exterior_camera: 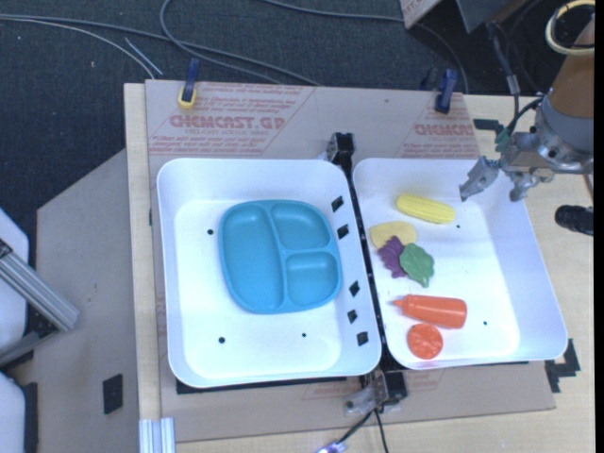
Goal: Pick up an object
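My gripper (497, 186) hangs over the far right part of the right bin (528, 281), its two fingers spread apart and nothing between them. A yellow corn cob (426, 209) lies just left of it. Further toward the front are a yellow wedge (391, 233), a purple grape bunch (392, 256) and a green leafy piece (417, 263) bunched together. An orange carrot (434, 310) and a red-orange round slice (425, 341) rest near the bin's front edge.
The left bin (189, 347) holds a blue divided plate (279, 254). A black divider strip (354, 253) runs between the bins. Clamps (189, 92) hold the board at the back, and cables trail behind the bench.
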Tool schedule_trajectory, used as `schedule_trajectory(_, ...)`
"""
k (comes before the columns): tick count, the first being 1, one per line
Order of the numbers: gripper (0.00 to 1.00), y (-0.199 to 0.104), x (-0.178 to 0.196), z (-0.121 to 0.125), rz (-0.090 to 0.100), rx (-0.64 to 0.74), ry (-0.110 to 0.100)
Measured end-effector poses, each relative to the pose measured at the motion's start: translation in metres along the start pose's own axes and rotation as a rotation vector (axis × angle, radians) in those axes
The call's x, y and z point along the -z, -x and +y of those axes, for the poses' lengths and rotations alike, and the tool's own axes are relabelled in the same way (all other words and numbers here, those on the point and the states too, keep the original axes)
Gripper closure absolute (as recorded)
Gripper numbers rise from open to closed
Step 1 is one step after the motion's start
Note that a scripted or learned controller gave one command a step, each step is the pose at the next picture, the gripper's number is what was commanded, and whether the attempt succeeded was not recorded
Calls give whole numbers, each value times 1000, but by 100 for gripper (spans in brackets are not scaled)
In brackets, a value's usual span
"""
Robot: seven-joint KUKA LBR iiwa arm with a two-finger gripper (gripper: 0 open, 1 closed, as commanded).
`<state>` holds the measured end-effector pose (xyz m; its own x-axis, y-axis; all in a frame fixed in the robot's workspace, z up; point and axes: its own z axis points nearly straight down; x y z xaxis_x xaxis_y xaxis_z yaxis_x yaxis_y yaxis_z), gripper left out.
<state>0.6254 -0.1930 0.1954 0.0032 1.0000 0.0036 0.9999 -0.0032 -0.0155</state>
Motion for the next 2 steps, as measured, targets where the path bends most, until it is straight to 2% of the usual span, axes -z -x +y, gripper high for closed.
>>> schedule_trajectory(1,0,-1,10,3,-3,4,15)
schedule_trajectory(2,0,-7,-39,11,-2,5,11)
